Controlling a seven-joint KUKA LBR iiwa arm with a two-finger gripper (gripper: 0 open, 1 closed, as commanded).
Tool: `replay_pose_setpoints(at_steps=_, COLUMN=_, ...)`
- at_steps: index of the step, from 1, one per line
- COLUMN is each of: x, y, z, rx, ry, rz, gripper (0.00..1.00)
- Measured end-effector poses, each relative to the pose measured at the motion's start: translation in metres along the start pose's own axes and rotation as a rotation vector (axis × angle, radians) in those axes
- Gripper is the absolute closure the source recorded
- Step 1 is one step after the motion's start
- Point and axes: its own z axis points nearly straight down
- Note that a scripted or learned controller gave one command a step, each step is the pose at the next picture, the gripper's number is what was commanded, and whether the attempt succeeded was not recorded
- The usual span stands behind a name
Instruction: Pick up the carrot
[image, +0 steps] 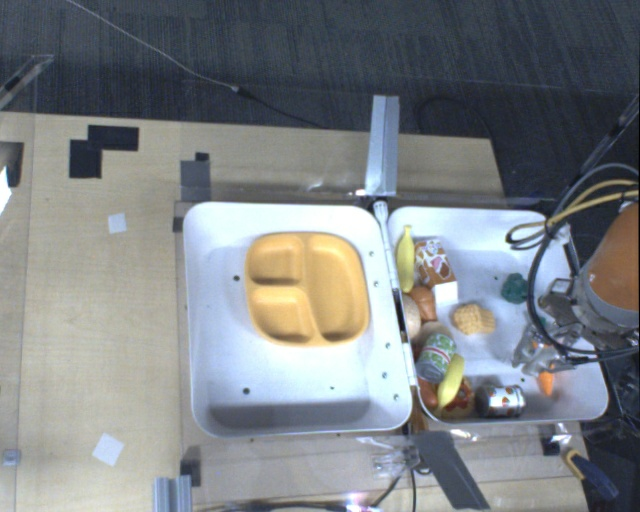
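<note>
Camera view: you look down on two white bins on the worktop. In the right bin (500, 215), at about four o'clock, the carrot (546, 381) lies directly under the gripper (538, 358), touching or nearly so. You cannot tell whether the gripper is open or closed. This looks like the grasp step; next comes a confirmed grip, then lifting.

Yellow tray (304, 288); banana (405, 257), perhaps can (499, 401).
</note>
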Motion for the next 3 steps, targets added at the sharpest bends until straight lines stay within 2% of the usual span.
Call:
replay_pose_setpoints(at_steps=1, x=0.007, y=0.009, z=0.001, rx=-0.002, ry=0.001, rz=-0.328, gripper=1.00)
replay_pose_setpoints(at_steps=2, x=-0.026, y=0.034, z=-0.090, rx=0.001, ry=-0.001, rz=-0.086, gripper=1.00)
replay_pose_setpoints(at_steps=3, x=0.008, y=0.013, z=-0.007, rx=-0.011, ry=0.003, rz=-0.156, gripper=1.00)
